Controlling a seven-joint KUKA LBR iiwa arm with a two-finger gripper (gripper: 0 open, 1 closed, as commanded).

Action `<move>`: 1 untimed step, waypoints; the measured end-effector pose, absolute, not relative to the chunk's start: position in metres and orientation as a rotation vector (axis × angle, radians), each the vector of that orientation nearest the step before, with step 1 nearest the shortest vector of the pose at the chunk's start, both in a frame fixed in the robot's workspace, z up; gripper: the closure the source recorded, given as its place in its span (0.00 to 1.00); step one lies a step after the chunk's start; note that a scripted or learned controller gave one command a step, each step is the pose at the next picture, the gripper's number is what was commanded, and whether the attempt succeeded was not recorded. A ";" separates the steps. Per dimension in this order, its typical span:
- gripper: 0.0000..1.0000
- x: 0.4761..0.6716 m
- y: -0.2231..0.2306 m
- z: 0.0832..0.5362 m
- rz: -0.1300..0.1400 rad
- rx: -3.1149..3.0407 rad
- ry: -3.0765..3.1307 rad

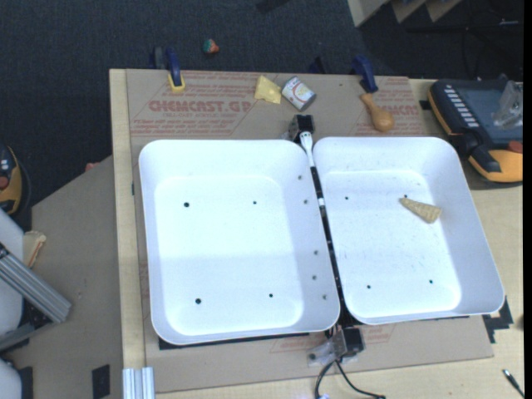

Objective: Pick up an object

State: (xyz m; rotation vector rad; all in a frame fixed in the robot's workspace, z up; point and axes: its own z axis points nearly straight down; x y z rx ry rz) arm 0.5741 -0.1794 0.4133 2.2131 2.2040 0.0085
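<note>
A small tan cone-shaped object (421,210) lies in the right bin (465,223), toward its upper right part, pointing left. The left bin (166,223) sits beside it, the two touching along a dark seam down the middle.
On the cardboard behind the bins lie a yellow wedge (268,91), a small white box (298,94), a wooden pear-shaped piece (377,113) and two blue clamps (173,66). A black and yellow handset (486,127) rests at the far right. Metal framing (29,285) stands at the lower left.
</note>
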 end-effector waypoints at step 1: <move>1.00 0.592 -0.146 0.337 -0.004 2.222 2.230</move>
